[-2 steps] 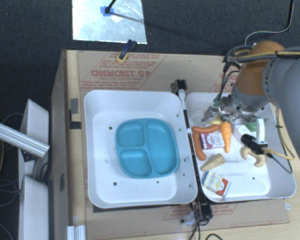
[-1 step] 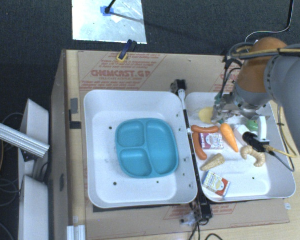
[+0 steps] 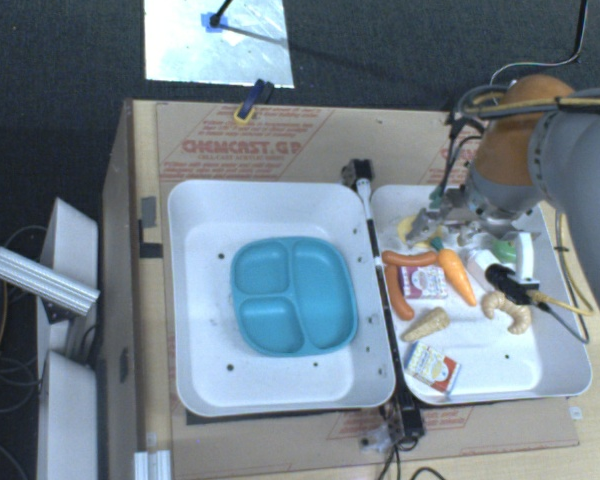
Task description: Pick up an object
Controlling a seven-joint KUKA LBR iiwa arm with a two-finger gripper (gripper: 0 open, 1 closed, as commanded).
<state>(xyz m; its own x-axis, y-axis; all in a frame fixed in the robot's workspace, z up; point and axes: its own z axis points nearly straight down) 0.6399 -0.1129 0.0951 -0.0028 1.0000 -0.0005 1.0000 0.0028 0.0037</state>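
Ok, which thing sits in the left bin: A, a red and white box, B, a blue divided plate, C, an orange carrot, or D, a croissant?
B: the blue divided plate lies in the middle of the left bin, while the carrot, croissant and boxes are all in the right bin.

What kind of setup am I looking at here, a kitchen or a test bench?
Most likely a lab test bench, not a kitchen: two white bins sit on a cardboard-lined bench, toy food like a carrot fills the right one, and a blue divided tray lies in the left.
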